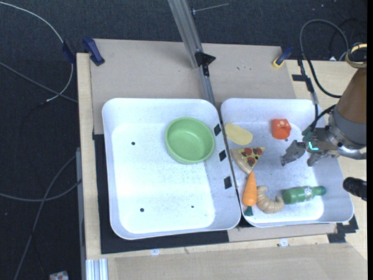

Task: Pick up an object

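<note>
The right bin [326, 212] holds several toys. A red pepper [280, 128] sits near the back and a yellow potato-like piece [239, 134] lies at the left wall. A pizza slice [247, 156] lies below the potato piece. Along the front lie an orange carrot [250, 189], a tan croissant-like piece [269, 202] and a green bottle [302, 194] on its side. My gripper [302, 155] hangs over the bin's right half, between the red pepper and the green bottle. It is open, its fingers [291, 154] spread, with only white bin floor between them.
A green bowl [189, 140] stands in the left bin [145, 209], near the back right. A metal pole [185, 22] slants down from the top to the gap between the bins. Cables run at the right edge.
</note>
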{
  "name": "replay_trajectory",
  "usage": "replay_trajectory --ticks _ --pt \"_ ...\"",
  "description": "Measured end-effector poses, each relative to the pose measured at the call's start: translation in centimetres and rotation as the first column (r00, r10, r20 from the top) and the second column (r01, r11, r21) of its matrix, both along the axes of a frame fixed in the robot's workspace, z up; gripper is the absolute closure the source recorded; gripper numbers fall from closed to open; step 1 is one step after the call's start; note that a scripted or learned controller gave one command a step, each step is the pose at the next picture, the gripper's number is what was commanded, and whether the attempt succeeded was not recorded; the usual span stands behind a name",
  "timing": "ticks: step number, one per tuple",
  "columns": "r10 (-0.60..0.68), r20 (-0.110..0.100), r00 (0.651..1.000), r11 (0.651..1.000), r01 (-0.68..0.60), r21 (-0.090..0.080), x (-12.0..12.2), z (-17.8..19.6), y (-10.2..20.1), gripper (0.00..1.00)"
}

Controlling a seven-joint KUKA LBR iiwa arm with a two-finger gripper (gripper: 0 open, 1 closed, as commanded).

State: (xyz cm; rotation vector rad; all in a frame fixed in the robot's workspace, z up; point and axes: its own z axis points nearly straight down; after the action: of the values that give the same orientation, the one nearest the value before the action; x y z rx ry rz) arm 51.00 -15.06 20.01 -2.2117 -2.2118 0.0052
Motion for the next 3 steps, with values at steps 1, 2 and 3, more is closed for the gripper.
replay_trajectory --ticks 1,2,3 --pt "0.000 0.004 1.000 1.000 0.000 -0.001 0.1 0.2 0.0 0.00" --pt "0.000 -0.005 1.000 1.000 0.000 0.001 -0.8 -5.6 0.8 0.00" --pt "-0.001 -0.005 1.000 1.000 0.001 0.001 -1.0 -10.9 1.0 0.00"
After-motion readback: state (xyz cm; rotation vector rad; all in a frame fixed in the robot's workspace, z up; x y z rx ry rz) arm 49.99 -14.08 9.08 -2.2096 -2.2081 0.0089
